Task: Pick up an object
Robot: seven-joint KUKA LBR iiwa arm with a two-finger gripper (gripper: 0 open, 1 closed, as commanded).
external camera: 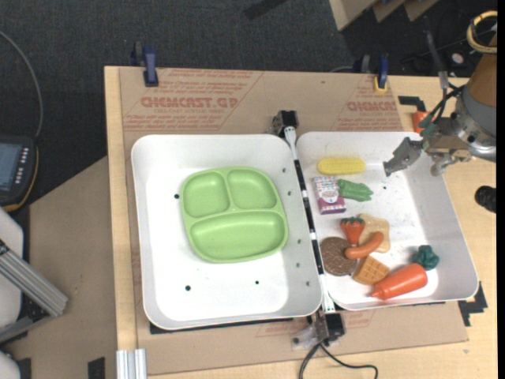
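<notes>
On the tabletop [237, 105], the left bin [154, 235] carries a green divided plate [233, 214], apart from the clutter. The right bin [450, 227] holds the candidates: corn [341, 165], a purple packet [328, 195], a cookie [338, 256], a sausage [363, 249] and a carrot [400, 282]. The lower pieces touch, so a grab there might nudge neighbours or slip. The claw [398, 158] hovers near the corn, grasping nothing; whether it is spread or clenched cannot be told.

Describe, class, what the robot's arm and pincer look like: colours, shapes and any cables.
The pincer is a dark grey, angular metal piece. Behind it sits a rounded silver-grey wrist with an orange band above, plus thin dark cables and a small orange-red fitting.
</notes>
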